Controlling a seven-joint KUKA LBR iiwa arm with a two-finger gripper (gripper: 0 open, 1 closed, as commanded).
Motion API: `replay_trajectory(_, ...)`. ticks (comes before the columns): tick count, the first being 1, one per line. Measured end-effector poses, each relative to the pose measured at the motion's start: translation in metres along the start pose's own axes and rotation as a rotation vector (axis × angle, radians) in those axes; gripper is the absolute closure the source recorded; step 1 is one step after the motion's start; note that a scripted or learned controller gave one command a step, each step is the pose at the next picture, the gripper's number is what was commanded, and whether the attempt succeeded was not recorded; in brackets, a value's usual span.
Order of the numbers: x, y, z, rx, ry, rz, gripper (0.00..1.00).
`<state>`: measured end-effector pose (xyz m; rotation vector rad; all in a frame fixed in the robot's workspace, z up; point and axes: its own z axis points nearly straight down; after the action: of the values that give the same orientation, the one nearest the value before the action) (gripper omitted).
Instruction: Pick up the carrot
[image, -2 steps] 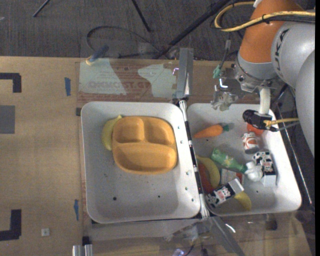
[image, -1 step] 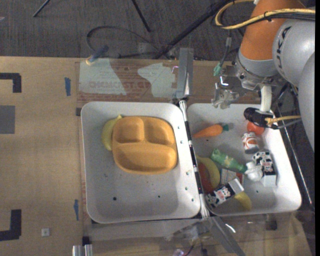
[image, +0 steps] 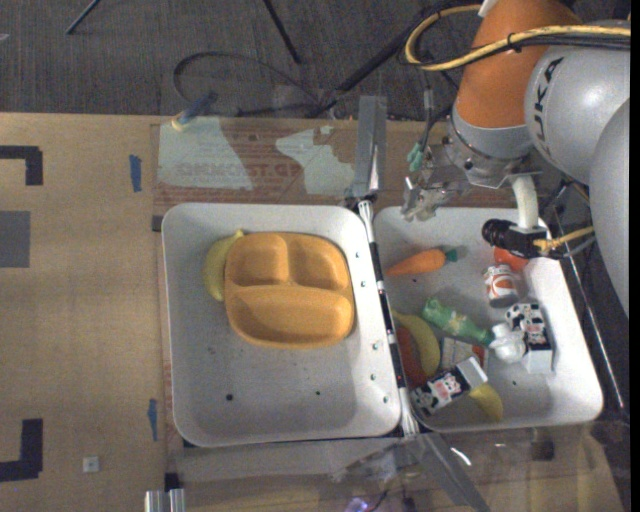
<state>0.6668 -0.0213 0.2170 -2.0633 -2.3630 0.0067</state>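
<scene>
Carrot (image: 418, 263) orange, green-tipped, lying flat in right bin (image: 580, 395)

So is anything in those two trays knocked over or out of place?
Mostly the orange divided plate: it lies askew in the left bin, resting on a yellow banana-like piece poking out at its left. In the right bin, the small cow-print cartons lie tipped over.

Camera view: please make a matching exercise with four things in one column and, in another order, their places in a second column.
1. carrot
2. orange tray
3. gripper
4. milk carton

A. middle of the left bin
B. front of the right bin
C. above the right bin's far edge
D. far part of the right bin

Pairs: 1-D, 2-A, 3-C, 4-B
</scene>
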Motion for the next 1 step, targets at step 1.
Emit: replay_trajectory(1, 0.0489, -0.0281, -0.0026, -0.001, 0.0, -0.419, 1.0)
